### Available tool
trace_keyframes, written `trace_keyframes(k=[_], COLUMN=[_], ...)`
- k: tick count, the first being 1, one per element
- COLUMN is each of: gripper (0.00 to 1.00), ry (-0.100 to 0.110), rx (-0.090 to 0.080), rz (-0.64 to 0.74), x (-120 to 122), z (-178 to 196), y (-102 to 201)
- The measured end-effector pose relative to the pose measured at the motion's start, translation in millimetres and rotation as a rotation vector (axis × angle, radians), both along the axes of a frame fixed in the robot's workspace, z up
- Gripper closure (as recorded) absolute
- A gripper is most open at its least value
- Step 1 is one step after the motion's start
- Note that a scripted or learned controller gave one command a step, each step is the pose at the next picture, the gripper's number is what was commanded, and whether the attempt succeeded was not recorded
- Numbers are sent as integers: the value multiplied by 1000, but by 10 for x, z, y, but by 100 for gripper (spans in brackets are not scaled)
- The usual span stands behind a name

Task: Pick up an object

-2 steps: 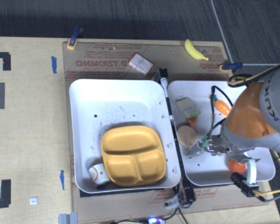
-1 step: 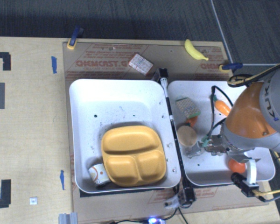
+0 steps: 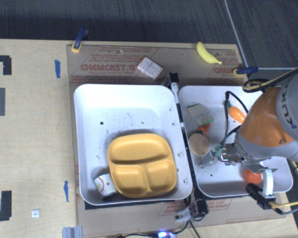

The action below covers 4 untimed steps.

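A mustard-yellow tray (image 3: 141, 164) lies in the white left bin (image 3: 89, 103). The arm (image 3: 268, 120) is orange and grey. A yellow banana (image 3: 207, 53) rests on brown cardboard (image 3: 114, 63).

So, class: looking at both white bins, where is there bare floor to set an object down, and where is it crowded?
Left bin: its far half is bare, bordered by the rim and the yellow compartment tray; a small ball fills the near-left corner. Right bin: crowded by the arm, a carrot, a tan ball and a speckled piece; just a near-left strip is bare.

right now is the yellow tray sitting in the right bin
No, the yellow tray lies in the left bin, beside a small white ball.
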<state>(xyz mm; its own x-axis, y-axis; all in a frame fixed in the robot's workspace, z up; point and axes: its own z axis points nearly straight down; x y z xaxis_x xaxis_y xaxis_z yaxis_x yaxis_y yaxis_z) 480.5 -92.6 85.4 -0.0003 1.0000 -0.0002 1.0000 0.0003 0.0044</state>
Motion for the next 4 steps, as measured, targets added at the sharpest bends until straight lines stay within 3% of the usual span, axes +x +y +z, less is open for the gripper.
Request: trace_keyframes(k=[4], gripper=[0], ry=[0], rx=[0], rz=[-1], x=[2], z=[0], y=[6])
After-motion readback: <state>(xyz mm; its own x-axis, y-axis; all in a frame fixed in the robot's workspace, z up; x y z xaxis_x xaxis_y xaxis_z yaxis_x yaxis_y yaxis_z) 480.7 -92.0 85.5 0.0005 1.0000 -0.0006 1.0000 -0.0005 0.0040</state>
